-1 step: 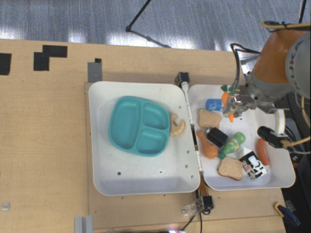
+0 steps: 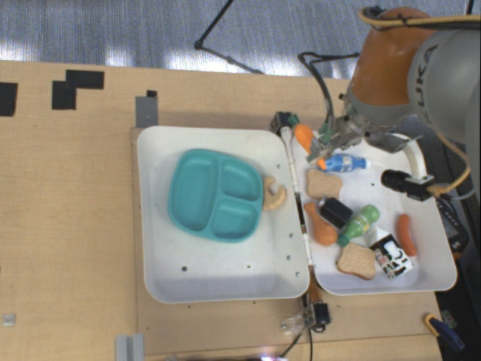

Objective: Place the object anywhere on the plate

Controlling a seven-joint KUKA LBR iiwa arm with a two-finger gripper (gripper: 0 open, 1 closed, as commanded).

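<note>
The teal plate (image 2: 213, 195) lies in the left bin (image 2: 158, 277), a tan cashew-shaped piece (image 2: 275, 195) touching its right rim. The end effector (image 2: 328, 143) hangs over the right bin's (image 2: 443, 277) far corner (just above a small bottle (image 2: 340, 163)); I cannot tell its opening

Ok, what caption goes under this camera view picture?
Robot arm reaching over a bin of toy food, beside a teal plate.

the plate (image 2: 213, 195) lies in the left bin (image 2: 225, 284); a cashew (image 2: 275, 195) rests just beside its right edge; the bottle (image 2: 342, 163) and toast (image 2: 356, 261) lie in the right bin (image 2: 436, 269).
</note>
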